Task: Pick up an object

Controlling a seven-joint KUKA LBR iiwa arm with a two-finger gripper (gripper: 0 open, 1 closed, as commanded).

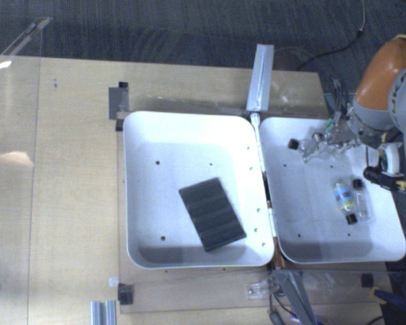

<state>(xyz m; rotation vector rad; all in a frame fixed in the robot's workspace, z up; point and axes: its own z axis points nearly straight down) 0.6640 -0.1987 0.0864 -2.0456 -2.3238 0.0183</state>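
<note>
A small clear bottle [346, 201] with dark ends lies in the right bin [392, 249], below and a little to the right of my gripper [310, 147], clearly apart from it. I see the gripper low over that bin's upper part, reaching in from the grey arm [382, 93] at the right; I cannot tell how it is set. Well to its lower left, in the left bin [139, 202], a dark ribbed rectangular pad [212, 213] lies tilted.

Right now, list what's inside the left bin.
The left bin holds one dark ribbed block, lying flat and askew near the front. The floor around it is bare white with small holes. Whatever the block covers can't be seen.
</note>
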